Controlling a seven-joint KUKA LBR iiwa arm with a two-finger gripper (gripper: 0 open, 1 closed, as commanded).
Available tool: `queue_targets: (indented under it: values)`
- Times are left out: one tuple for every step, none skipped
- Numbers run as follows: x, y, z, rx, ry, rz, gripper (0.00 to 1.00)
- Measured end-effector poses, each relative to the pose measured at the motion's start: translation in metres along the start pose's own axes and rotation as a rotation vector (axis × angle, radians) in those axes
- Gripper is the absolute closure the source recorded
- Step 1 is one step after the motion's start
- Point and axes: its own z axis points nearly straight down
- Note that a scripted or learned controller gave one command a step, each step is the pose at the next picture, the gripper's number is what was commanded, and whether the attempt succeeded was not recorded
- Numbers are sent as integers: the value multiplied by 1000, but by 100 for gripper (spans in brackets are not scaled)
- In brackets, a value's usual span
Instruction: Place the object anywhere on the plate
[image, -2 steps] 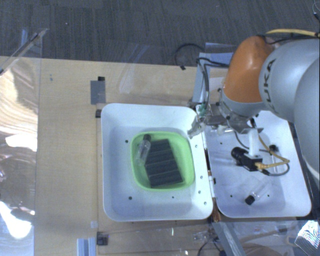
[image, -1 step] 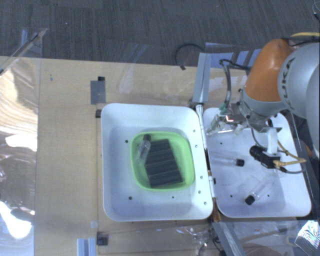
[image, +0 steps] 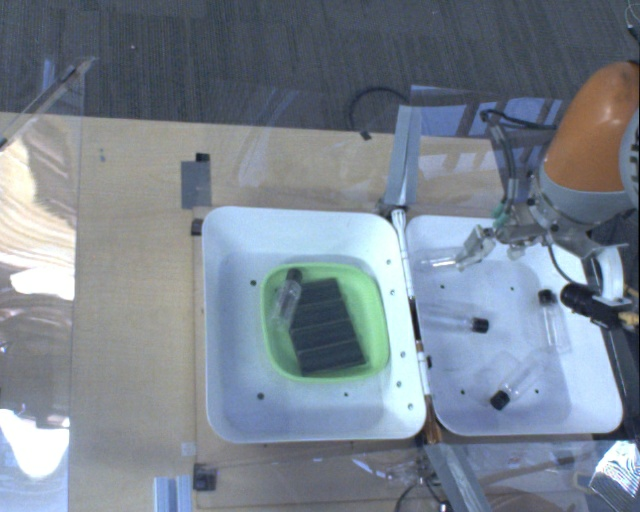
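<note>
Lying nearest, in the right bin (image: 590, 415): three clear vials with black caps (image: 510, 387). Resting on the green plate (image: 372, 300) in the left bin (image: 225, 330): a black ridged block (image: 325, 327) and a clear vial (image: 288, 295), long axis near-vertical, cap pointing away. Hovering over the right bin's far edge: gripper (image: 478, 246), jaws state impossible to tell.
</note>
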Motion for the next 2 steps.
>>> queue_targets:
  values:
    - [64,-24,3,5,4,32,0]
    - [115,-15,41,7,4,31,0]
